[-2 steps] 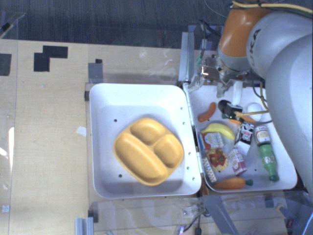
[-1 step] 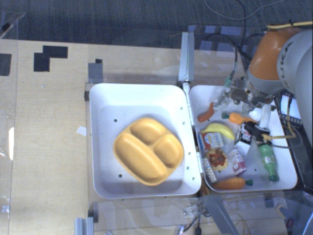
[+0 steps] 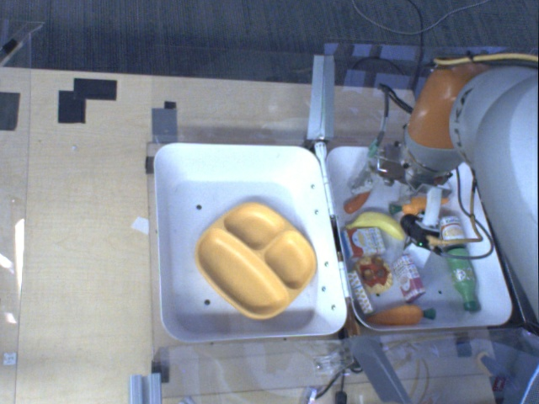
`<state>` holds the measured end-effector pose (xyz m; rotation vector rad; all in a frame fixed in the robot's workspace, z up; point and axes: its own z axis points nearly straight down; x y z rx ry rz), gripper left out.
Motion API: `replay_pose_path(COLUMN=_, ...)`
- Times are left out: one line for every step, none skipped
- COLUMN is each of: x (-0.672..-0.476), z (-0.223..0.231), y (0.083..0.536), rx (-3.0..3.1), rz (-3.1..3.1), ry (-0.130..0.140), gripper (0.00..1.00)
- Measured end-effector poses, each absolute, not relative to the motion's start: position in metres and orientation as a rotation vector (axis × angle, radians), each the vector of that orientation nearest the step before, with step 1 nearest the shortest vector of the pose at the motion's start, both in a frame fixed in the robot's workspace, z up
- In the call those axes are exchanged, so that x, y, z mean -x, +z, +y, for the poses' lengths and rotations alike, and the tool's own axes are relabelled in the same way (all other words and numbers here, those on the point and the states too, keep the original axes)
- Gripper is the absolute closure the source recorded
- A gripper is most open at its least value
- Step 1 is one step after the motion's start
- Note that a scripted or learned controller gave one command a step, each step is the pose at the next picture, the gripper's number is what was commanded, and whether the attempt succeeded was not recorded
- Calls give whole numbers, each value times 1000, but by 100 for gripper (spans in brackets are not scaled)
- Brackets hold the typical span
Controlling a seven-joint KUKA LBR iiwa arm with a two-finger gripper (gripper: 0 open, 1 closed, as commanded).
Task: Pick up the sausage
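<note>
The sausage (image 3: 358, 201) lies in the right-hand bin (image 3: 493, 297), near its back left corner, just behind the banana (image 3: 379, 222). The gripper (image 3: 404, 173) hovers near it; whether it is released or clenched cannot be told. Centre over the sausage, approach across its width, and keep clear of the banana.

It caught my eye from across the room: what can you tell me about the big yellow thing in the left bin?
The yellow thing looks like glossy moulded plastic, rounded, with grooves dividing it into three sections: one long, two smaller. It lies skewed on the floor of the left bin, touching nothing else.
</note>
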<state>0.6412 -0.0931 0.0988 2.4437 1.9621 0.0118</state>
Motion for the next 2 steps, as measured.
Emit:
replay_pose_path(x=-667, z=-87, y=87, rx=-2379, rz=2044, ry=7, gripper=0)
replay_pose_path(x=-670, z=-85, y=101, rx=-2369, rz=2047, ry=17, gripper=100)
